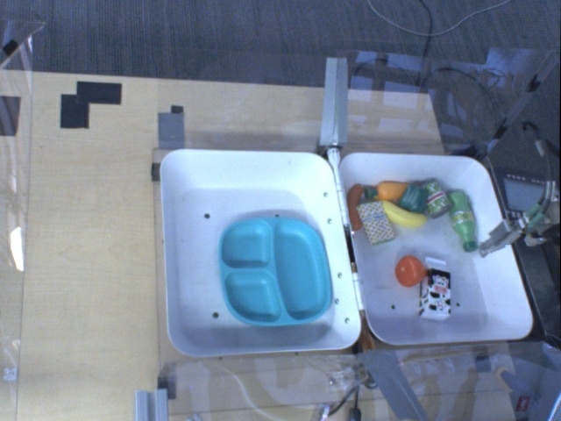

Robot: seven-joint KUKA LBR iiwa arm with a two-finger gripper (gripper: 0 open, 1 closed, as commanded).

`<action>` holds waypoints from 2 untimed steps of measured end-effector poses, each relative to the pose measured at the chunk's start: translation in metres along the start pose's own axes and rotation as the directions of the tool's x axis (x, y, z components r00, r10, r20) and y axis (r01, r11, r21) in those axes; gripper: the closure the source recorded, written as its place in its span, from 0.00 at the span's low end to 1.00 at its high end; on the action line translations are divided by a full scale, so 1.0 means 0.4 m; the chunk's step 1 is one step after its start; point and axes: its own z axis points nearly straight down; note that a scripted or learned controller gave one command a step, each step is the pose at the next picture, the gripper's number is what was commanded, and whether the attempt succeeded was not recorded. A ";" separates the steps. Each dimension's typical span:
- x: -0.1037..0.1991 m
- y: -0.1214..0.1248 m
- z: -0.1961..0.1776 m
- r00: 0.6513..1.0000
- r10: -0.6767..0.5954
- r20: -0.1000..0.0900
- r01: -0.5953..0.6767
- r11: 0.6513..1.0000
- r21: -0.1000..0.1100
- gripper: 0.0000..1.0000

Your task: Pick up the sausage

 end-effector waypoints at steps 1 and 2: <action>-0.001 0.006 -0.030 1.000 -0.003 0.003 0.003 1.000 -0.007 1.00; 0.000 0.012 0.206 0.992 -0.129 -0.003 0.129 0.992 0.004 1.00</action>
